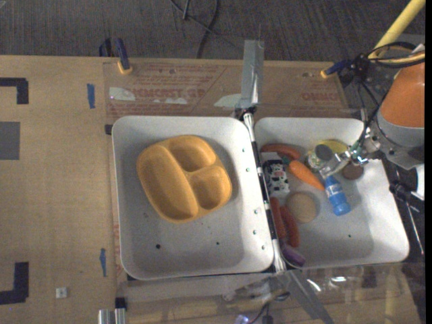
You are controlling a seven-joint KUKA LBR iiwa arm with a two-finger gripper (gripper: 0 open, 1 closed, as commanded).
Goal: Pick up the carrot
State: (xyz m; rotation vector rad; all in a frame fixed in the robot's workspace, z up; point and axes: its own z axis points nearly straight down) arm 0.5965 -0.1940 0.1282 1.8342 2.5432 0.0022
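The carrot [306, 175] is a short orange stick lying at a slant in the upper middle of the right bin [378, 245]. My gripper [339, 159] hangs just to the right of and slightly above the carrot, over the top of a blue bottle [336, 196]. It comes in from the grey arm with the orange band [407, 100] at the right edge. Nothing shows as held in the gripper. The carrot's right end lies close to the gripper and the bottle's cap.
Around the carrot lie a reddish sausage [281, 151], a small black-and-white pack [275, 176], a round tan item [303, 206], red sausages [285, 223], a purple piece [294, 254], a yellow item [332, 146] and a brown lump [353, 171]. The left bin [135, 248] holds a yellow divided plate [183, 177].
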